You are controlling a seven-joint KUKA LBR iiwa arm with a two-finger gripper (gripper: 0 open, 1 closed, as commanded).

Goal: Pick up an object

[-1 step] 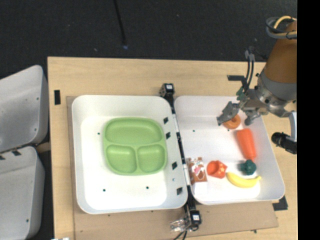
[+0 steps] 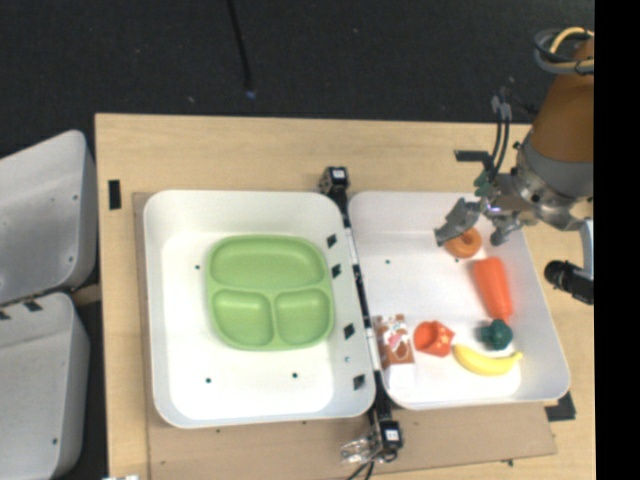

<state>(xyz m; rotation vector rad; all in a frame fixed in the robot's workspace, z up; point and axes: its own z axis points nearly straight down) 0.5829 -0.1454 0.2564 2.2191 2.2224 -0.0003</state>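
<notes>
The pincer (image 2: 478,226) hangs over the right bin's (image 2: 420,218) far part, fingers apart, with a small orange object (image 2: 463,243) just below, between them — touching or not, I cannot tell. Nearer lie a carrot (image 2: 492,286), a banana (image 2: 486,359), a green piece (image 2: 495,335), a red piece (image 2: 433,338) and a small packet (image 2: 395,342). A green divided plate (image 2: 269,291) sits in the left bin (image 2: 170,368).

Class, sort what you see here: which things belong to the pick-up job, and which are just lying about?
Belonging to the job:
gripper
small orange object under it
carrot
banana
red piece
dark green piece
small packet
right bin

Lying about:
green divided plate
left bin
</notes>
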